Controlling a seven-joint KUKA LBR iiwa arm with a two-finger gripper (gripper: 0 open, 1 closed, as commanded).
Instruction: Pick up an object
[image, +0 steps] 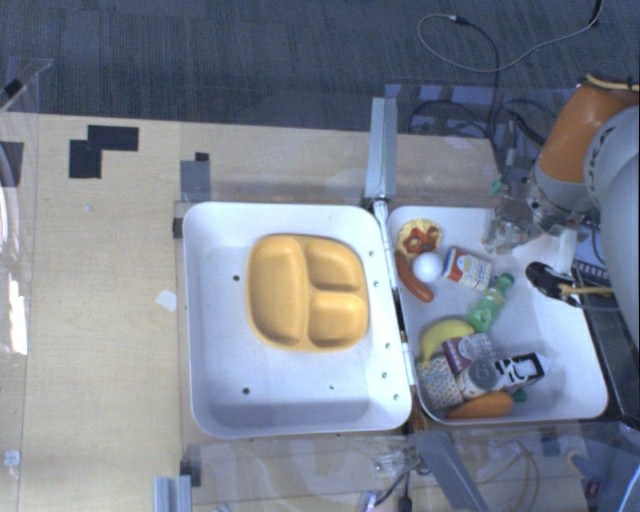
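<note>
A: Camera view first. 2 white bins sit side by side. The left bin (215, 330) has a yellow tray (305, 290) with 3 hollows in it. The right bin (575, 360) on the right side of the frame has all the small things.

B: Where is the gripper (505, 232)?

A: At the upper right, over the top edge of the right bin. I cannot tell if it is open or closed, or if it holds anything.

B: What could it pick up?

A: The small carton (467, 268) is closest, just below and left of it. Next to that are a white ball (427, 266) and a red sausage (414, 278). Lower down are a green bottle (489, 303), a banana (445, 335) and a carrot (482, 405).

B: How should it do the job well?

A: I think it should go for the carton, because it lies a bit apart from the rest. Come straight down, close on its short sides, then lift slowly.

B: What is hard to see?

A: The things at the bottom of the right bin lie piled up, so some are partly covered. The arm (590, 140) is cut off at the right edge.
</note>
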